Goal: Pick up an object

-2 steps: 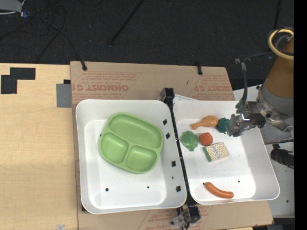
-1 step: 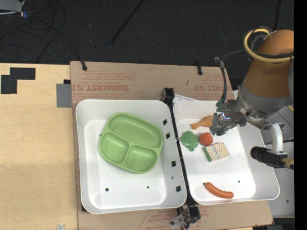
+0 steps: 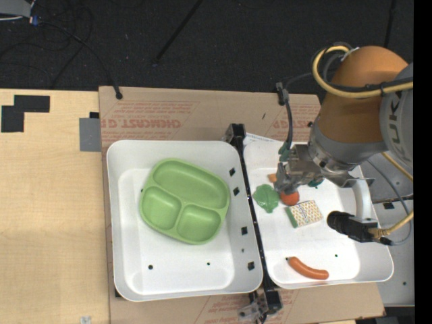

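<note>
End effector (image 3: 291, 181) sits low in right white bin (image 3: 351, 265), over small red-orange round object (image 3: 290, 197). Can't tell its state, so pick looks unfinished; lift left to do

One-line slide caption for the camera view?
Gripper low over right bin's toys; green tray in left bin.

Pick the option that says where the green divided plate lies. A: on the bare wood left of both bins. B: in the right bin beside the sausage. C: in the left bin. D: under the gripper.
C: the plate rests on the floor of the left bin.
</note>
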You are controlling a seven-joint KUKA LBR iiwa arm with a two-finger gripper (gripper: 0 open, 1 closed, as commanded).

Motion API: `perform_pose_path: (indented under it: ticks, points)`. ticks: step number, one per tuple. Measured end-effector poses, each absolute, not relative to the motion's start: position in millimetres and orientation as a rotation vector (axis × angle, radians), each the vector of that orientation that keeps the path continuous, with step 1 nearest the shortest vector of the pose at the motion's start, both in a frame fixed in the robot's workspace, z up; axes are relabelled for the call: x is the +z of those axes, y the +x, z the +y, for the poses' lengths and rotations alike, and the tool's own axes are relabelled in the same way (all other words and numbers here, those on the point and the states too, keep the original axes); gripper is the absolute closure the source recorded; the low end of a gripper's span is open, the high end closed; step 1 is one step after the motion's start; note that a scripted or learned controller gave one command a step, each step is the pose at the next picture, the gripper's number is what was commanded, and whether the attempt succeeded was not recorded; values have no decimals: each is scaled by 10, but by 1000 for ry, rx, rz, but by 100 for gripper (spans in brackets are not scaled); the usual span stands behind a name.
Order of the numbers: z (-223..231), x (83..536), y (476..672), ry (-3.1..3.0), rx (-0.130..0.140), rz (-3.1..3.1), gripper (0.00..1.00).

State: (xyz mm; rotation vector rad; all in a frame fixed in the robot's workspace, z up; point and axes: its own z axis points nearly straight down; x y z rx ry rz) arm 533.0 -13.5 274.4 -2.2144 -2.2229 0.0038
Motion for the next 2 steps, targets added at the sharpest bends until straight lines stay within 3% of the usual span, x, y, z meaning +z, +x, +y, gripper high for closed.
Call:
perform_pose_path:
  ticks: [2]
  points:
    - [922,2334,5426,-2212,7,-2223,100]
